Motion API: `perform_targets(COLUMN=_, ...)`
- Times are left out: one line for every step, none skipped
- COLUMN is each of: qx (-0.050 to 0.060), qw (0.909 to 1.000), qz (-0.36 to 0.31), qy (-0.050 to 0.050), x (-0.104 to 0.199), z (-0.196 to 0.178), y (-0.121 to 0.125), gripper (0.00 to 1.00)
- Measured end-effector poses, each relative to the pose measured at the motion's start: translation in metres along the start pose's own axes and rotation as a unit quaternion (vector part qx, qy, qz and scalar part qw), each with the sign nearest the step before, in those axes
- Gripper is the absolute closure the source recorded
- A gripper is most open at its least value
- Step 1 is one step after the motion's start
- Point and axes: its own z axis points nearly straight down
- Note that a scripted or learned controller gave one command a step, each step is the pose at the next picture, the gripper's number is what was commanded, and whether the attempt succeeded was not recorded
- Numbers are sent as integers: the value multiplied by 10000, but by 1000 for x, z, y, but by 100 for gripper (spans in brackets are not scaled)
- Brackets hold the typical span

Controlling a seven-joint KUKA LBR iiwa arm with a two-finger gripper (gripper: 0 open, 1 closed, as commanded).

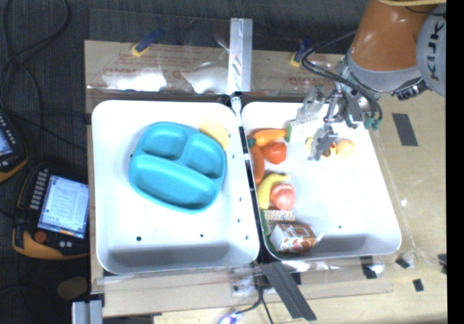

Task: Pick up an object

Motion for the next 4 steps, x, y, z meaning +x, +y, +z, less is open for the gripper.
perform_targets(qx=1, qw=9935, qz=-1136, qy=1, x=-13, z=130, y=-49, gripper=0)
perform_targets(qx=-9, qw=9991, qz=424, qy=-41, x=3, z=140, y=-88, gripper=0)
perform_targets(qx=25, qw=9991, qz=415, qy=-83, x=0, z=128, y=-88, gripper=100)
perform_targets(qx=-11, qw=9976, qz=686, qy=2, x=41, z=108, y=-54, gripper=100)
